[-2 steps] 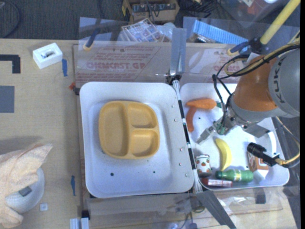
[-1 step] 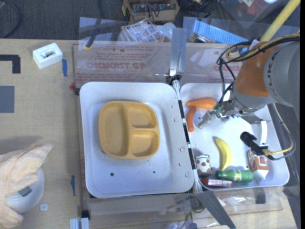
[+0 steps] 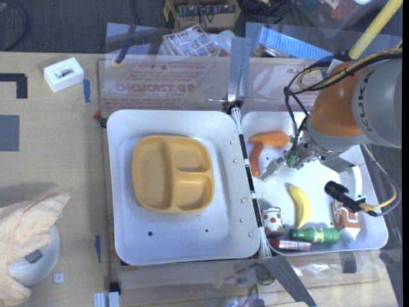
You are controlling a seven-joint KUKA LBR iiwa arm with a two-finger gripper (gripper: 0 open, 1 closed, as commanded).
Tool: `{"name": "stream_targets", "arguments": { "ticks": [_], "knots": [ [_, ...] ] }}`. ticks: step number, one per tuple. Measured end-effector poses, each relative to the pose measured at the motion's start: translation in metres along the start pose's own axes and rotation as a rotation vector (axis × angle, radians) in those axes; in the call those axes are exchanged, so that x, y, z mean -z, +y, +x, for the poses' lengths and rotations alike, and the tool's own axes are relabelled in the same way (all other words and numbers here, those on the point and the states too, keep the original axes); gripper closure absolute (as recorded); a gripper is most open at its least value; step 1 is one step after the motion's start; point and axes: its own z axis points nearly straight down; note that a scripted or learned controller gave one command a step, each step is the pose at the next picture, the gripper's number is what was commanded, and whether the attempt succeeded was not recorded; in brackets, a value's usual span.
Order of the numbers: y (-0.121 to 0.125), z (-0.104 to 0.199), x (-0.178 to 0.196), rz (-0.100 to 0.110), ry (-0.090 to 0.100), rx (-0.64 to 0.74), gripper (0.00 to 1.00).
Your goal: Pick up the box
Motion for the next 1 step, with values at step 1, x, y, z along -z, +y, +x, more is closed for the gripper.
{"name": "stream_targets", "arguments": {
  "ticks": [1],
  "knots": [
    [0.014, -0.0109, -0.0003, 0.0, -0.002, -0.115, 0.0]
  ]
}}
